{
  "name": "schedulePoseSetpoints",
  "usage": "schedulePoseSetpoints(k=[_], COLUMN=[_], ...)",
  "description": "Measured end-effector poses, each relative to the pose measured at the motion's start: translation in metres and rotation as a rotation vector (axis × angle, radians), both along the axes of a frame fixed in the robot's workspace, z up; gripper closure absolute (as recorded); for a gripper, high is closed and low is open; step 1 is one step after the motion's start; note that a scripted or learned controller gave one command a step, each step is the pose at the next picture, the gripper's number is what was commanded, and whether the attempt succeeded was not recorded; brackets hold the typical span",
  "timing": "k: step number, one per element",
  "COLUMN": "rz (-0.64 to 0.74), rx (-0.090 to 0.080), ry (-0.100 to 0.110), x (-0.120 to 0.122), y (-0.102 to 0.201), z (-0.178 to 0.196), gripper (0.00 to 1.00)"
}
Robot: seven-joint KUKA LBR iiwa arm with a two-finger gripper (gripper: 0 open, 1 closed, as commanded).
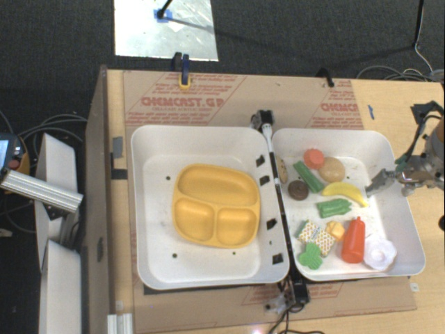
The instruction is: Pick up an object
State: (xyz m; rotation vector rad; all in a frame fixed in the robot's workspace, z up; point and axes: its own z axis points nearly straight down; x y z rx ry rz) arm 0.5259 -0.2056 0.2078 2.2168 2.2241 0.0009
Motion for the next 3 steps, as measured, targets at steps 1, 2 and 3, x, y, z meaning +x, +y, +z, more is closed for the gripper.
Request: schedulePoseSetpoints(k=[1,2,3], rz=[0.000,-0.001,0.010], rx=[0.007,0.000,0.002], ry=[0.011,-0.002,-0.009], x=[-0.042,-0.038,-0.006], y=[0.057,0.053,0.139], z=[-0.117,-0.100,-0.019], gripper=[0.00,1.00,1.00])
